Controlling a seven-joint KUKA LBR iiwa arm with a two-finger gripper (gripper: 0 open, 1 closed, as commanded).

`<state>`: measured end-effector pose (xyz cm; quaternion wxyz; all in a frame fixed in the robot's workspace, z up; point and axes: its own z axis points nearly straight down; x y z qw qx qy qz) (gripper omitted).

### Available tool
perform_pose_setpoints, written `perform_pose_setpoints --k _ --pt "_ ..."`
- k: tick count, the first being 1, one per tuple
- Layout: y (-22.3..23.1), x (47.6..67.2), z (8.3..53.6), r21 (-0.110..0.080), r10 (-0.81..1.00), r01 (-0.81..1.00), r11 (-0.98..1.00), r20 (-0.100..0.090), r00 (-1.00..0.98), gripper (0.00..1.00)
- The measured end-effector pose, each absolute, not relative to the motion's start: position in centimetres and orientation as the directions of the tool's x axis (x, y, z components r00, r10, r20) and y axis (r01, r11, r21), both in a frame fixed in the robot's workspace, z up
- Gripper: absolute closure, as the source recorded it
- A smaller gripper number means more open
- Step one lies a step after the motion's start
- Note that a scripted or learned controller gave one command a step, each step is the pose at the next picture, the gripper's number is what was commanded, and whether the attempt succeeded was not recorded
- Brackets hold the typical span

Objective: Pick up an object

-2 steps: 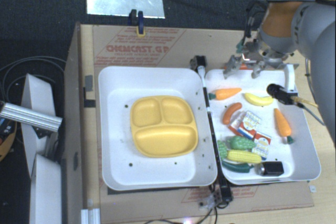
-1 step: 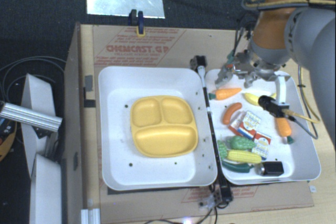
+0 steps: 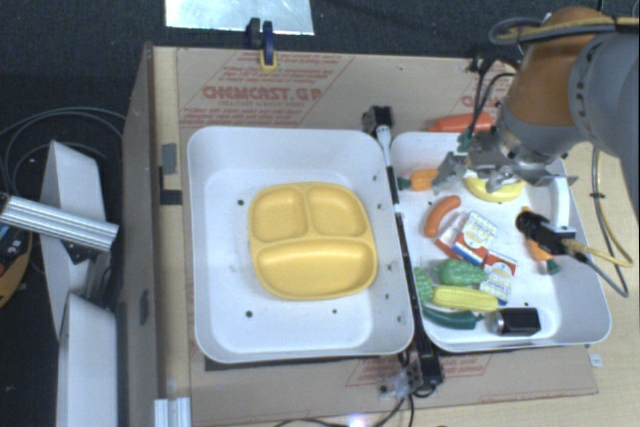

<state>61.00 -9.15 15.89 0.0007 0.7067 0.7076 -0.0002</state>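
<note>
Starting left: yellow tray point(image 3: 311, 240) alone in the left bin point(image 3: 215, 215); right bin point(image 3: 590, 310) crowded with a sausage point(image 3: 441, 214), carton point(image 3: 476, 240) and corn point(image 3: 463, 298); gripper point(image 3: 487, 165) low over a yellow piece point(image 3: 497, 184), grasp impossible to tell; risk: crowding may cause a slipped or double grab.
</note>
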Motion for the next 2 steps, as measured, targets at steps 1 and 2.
perform_pose_setpoints --k 1,2 --pt "-9.9 61.8 10.1 -0.001 1.000 1.000 0.001 0.000 -0.001 0.00" --pt "-8.4 60.7 8.4 0.000 1.000 1.000 0.003 0.000 -0.003 0.00"
